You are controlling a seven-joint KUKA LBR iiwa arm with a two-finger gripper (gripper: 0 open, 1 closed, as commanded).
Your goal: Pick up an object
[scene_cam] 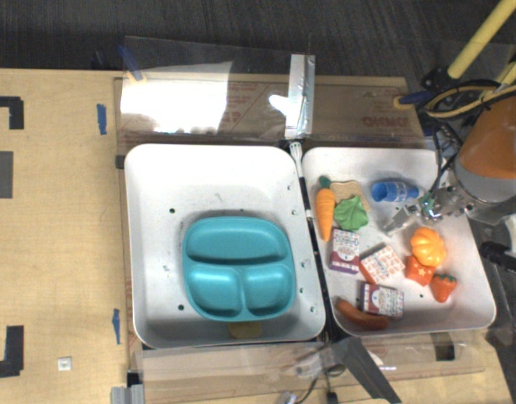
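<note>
The gripper is down in the right bin, sitting between the blue bottle-ish thing on its far-left side and the orange pepper-looking toy just near of it. Honestly can't tell whether it's apart or closed from here, the metal bits blur together, and I don't see anything obviously caught in it.

Working outward: the grey wrist with the orange band comes in from the right edge. Left of the gripper there's a green leafy piece, a carrot along the bin's left wall, and some small printed boxes toward the middle. Two red-orange bits sit near-side of the pepper toy.

The left bin has a teal divided tray in it.

My guess is it's lining up on the pepper toy or the bottle. Stuff's packed tight there, so I'd centre over one item and come straight down so the neighbours don't get nudged.
</note>
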